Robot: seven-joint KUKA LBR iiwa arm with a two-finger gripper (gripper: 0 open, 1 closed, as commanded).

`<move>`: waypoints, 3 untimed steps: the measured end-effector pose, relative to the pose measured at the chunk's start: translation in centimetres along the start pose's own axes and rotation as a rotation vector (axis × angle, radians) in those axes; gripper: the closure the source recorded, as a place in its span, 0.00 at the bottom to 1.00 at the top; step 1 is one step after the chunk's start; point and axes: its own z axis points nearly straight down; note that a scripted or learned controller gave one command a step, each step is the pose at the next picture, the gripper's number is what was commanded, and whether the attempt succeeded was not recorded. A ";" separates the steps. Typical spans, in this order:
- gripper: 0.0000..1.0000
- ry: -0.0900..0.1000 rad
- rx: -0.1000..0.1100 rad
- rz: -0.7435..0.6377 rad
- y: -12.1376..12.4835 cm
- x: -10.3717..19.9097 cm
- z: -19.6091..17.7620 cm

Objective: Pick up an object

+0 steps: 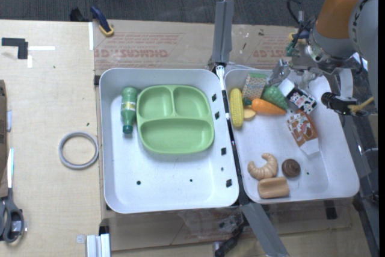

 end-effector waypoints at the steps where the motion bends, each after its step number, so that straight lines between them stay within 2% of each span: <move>1: 0.00 0.001 0.000 -0.124 -0.7 2.8 8.2; 2: 1.00 -0.001 0.001 -0.125 -0.7 2.7 7.3; 3: 1.00 0.001 0.001 -0.034 -0.5 9.5 -1.8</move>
